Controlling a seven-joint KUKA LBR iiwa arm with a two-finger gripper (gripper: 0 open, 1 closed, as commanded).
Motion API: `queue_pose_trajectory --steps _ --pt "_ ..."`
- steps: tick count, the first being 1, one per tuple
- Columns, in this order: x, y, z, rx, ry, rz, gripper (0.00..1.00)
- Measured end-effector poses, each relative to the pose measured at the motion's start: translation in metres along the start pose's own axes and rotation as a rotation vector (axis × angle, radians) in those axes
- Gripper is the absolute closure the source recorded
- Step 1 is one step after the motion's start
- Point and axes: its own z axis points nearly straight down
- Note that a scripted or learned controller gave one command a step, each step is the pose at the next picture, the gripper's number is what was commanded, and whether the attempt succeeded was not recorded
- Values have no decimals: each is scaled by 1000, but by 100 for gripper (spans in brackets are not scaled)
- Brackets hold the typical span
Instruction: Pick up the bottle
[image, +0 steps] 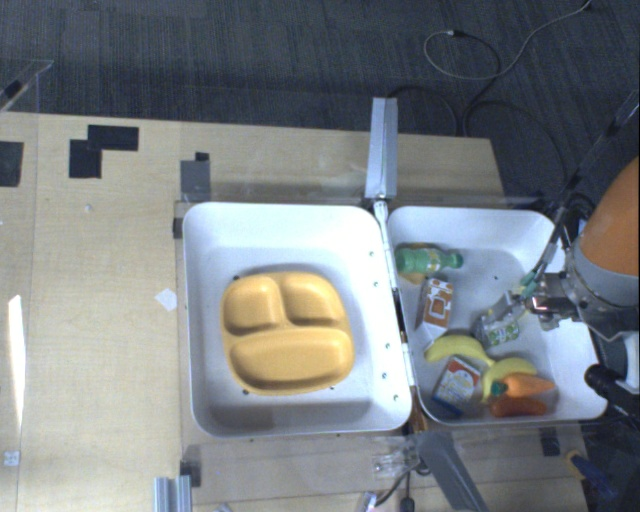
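The bottle (427, 261) is green with a pale label and lies on its side at the back left of the right bin (480, 225), its cap pointing right. My gripper (501, 325) hangs low over the middle of that bin, to the right of and nearer than the bottle, well apart from it. The arm (610, 255), with its orange band, comes in from the right above the bin's right rim.
A brown carton (436, 302) lies just in front of the bottle. Two bananas (455, 348), a small carton (457, 385) and an orange carrot-like toy (522, 393) crowd the bin's front. A yellow compartment tray (287, 330) sits in the left bin (200, 300).
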Motion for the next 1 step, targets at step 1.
queue_pose_trajectory --steps 1 --pt "-6 74 91 -2 0 56 0"
